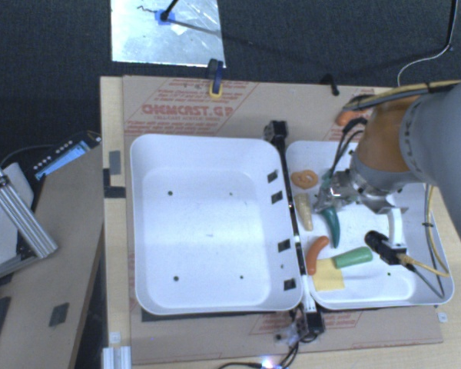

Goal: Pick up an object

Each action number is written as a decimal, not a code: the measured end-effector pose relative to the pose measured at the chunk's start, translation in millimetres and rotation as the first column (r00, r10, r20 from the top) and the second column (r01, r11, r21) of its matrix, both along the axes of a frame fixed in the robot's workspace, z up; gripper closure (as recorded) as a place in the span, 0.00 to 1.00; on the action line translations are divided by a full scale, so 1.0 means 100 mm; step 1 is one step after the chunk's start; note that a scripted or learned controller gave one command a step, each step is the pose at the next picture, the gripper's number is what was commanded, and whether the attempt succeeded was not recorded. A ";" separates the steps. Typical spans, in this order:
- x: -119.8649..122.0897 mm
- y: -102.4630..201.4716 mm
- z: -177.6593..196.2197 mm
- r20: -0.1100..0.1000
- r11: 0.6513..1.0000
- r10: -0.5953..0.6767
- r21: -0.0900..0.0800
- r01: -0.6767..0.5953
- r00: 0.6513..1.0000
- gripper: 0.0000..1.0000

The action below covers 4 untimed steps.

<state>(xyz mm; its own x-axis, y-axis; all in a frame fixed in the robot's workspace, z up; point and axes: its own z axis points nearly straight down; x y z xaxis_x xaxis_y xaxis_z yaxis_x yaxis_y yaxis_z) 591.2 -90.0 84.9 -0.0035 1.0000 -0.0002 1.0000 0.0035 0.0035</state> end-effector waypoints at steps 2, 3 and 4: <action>0.29 0.25 1.04 0.008 1.000 0.005 -0.002 -0.005 1.000 1.00; -0.14 0.21 1.08 -0.004 1.000 -0.002 0.000 0.002 1.000 1.00; -0.20 0.25 1.00 -0.003 1.000 -0.003 0.000 0.003 1.000 1.00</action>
